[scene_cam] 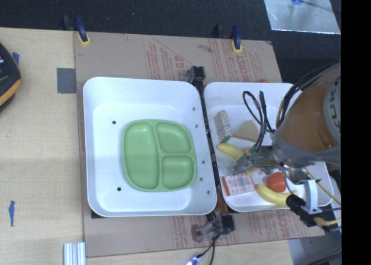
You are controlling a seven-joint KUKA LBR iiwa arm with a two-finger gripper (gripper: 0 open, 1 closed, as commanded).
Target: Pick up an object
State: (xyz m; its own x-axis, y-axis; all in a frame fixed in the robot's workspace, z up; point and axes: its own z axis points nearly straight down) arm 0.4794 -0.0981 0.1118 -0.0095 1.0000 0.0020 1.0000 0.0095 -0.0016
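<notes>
Grey two-finger gripper (250, 161) low in right white bin (232, 93), beside yellow plastic banana (230, 151); jaw state cannot be told

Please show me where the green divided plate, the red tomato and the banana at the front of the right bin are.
green divided plate (157, 155): camera view, on its centre ridges.
red tomato (277, 182): camera view, on its top.
banana (271, 195): camera view, on its middle.

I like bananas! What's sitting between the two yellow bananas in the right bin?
In the camera view, a red tomato-like thing lies between the upper banana and lower banana.
</notes>
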